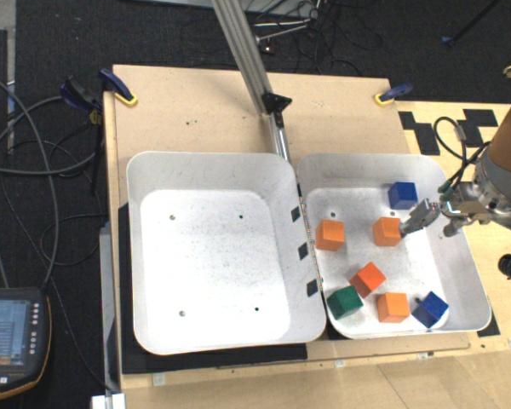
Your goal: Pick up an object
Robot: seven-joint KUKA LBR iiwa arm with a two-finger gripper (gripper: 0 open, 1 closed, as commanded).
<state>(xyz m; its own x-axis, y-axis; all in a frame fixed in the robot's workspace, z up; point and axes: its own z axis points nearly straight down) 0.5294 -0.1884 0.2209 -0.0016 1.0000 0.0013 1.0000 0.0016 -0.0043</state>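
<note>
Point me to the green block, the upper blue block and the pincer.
green block [345, 302]: camera view, top face.
upper blue block [402, 194]: camera view, top face.
pincer [415, 218]: camera view, between its fingertips.

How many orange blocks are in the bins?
4, all in the right bin: one near its left wall, one by the gripper at the middle, one lower centre, one near the front edge. None looks hidden.

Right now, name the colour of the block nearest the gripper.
Orange block, seen in the camera view.
</note>
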